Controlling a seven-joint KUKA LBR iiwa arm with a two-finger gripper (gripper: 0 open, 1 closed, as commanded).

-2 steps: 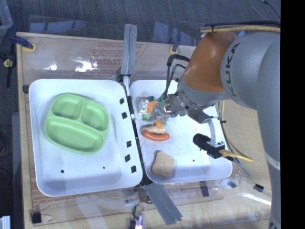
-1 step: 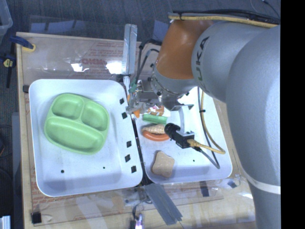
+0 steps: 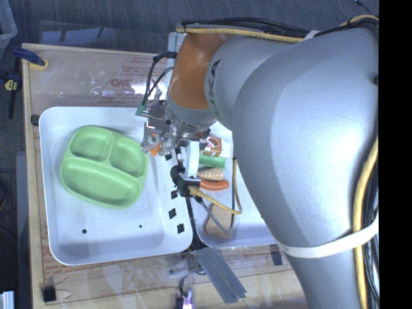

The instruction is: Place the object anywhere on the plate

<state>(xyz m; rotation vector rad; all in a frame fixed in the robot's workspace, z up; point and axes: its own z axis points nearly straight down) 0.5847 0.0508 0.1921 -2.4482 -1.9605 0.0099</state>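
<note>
The green plate [image 3: 103, 166] carries nothing, so placing is not yet done. The pincer [image 3: 175, 148] hangs just right of the plate; its grip state cannot be told. The candidate toy foods [image 3: 212, 172] lie right of the plate, in the neighbouring bin [image 3: 257, 237].

Arm reaching in from the right, wrist at frame centre

The grey arm [image 3: 302, 140] fills the right half of the frame, its bulk running from the lower right up toward the upper middle. The orange band [image 3: 193, 69] sits at upper centre above the wrist, and the gripper [image 3: 168, 148] points down just left of centre, cables looping around it.
</note>
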